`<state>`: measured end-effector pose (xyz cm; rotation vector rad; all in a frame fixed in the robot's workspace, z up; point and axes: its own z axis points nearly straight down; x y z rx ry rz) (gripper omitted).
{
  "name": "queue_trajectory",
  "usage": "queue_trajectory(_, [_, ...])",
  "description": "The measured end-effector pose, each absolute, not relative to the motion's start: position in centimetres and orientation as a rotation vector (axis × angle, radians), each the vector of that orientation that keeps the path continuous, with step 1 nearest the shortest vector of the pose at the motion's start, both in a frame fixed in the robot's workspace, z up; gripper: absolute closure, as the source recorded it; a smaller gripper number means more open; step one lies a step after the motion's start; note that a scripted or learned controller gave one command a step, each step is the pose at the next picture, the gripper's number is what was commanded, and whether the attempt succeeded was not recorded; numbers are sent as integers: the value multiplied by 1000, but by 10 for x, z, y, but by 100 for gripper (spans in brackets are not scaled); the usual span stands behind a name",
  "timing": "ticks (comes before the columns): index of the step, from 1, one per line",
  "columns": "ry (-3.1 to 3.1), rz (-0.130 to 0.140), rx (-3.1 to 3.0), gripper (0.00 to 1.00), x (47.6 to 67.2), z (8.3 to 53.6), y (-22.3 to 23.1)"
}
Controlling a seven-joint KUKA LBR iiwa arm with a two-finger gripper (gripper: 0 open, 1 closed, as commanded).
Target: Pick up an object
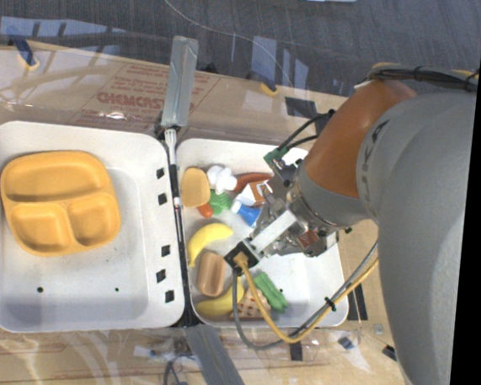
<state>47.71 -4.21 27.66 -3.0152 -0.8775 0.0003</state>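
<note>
- Gripper (286, 232) – low over right bin (313, 275) pile, prob. set for a pick; open/shut: can't tell.
- Banana (209, 235) – right bin, just left of gripper; likely target.
- Yellow tray (54, 199) – left bin (69, 298), well apart.

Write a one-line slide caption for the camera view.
Arm reaches over the cluttered right bin; a yellow divided tray lies in the left bin.

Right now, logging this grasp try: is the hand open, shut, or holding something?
Hand: cannot be told; it is over the right bin.
</note>
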Motion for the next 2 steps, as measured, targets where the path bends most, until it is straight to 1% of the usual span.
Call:
queue_trajectory(1, [-1132, 3, -2930, 100, 492, 264, -130])
queue_trajectory(2, [-327, 5, -3123, 100, 526, 275, -121])
